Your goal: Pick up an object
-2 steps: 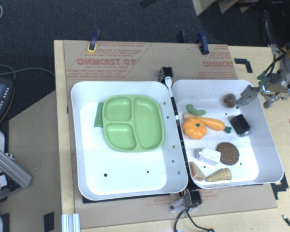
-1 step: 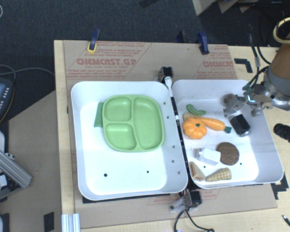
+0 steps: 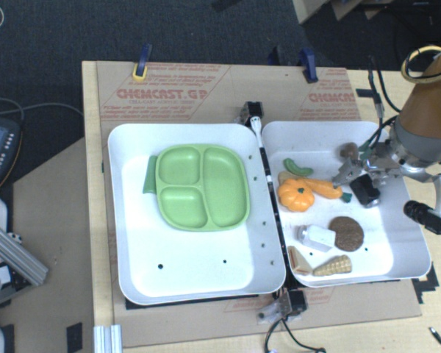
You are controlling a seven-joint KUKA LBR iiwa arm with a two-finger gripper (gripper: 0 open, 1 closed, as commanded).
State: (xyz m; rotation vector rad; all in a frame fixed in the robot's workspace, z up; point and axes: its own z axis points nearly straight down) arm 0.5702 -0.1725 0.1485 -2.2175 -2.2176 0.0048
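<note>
Camera view: arm [image 3: 426, 116] hides the right bin's [image 3: 397, 234] far-right rim.

This looks like a robotics lab, not a home. The bench [image 3: 206, 98] is a board under brown protective paper printed CHEMCAST GP, with clamps [image 3: 307, 65] on its far edge. Two white bins [image 3: 132, 271] lie on it, and a grey and orange arm [image 3: 425, 116] reaches over the right one, which holds toy food [image 3: 295, 195]. Around the bench are dark carpet [image 3: 95, 20], loose cables [image 3: 40, 107] and an aluminium profile [image 3: 15, 254] at the left
</note>
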